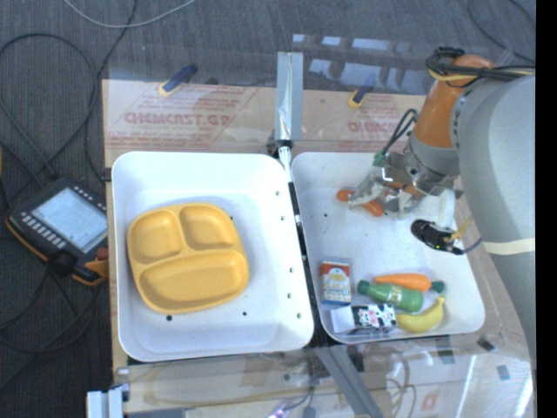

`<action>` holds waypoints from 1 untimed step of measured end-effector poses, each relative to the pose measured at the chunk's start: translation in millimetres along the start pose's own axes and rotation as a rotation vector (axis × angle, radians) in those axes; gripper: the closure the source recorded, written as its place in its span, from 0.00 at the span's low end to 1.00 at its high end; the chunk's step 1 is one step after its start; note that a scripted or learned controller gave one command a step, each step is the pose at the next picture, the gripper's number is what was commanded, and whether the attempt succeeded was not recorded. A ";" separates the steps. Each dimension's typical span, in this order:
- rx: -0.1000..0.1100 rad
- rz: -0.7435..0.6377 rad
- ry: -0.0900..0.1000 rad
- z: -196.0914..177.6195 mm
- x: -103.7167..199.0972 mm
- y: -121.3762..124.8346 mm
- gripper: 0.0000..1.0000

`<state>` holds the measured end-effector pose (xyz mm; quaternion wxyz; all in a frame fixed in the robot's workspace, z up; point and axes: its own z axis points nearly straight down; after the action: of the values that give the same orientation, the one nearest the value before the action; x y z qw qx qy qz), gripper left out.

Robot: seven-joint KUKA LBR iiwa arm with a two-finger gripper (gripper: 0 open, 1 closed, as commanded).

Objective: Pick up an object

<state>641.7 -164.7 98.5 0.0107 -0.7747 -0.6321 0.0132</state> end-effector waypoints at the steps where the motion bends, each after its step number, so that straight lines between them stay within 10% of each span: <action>1: 0.044 -0.017 0.007 9.9 -3.5 13.9 0.00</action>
<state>654.3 -170.9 88.2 0.0298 -0.7689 -0.6382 0.0244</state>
